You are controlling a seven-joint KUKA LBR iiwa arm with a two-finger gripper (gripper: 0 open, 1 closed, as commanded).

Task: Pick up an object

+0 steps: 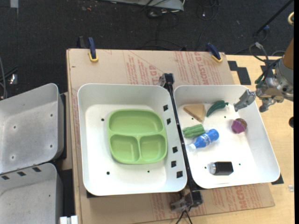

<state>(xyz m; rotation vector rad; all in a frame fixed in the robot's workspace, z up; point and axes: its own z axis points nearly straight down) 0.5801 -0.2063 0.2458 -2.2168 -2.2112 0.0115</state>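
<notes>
At the frame's right edge, the grey two-finger end effector (253, 102) hangs released, fingers spread, above the right white plastic bin (268, 143). Just below it lies the rounded purple object (239, 125), showing no clear long axis, with bare bin floor around it.

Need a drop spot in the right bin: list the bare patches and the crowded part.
Right bin: bare floor lies between the purple object and the black box, and along the near wall left of that box. The far-left part is crowded with the tan wedge, green pepper, green cylinder and blue bottle.
</notes>
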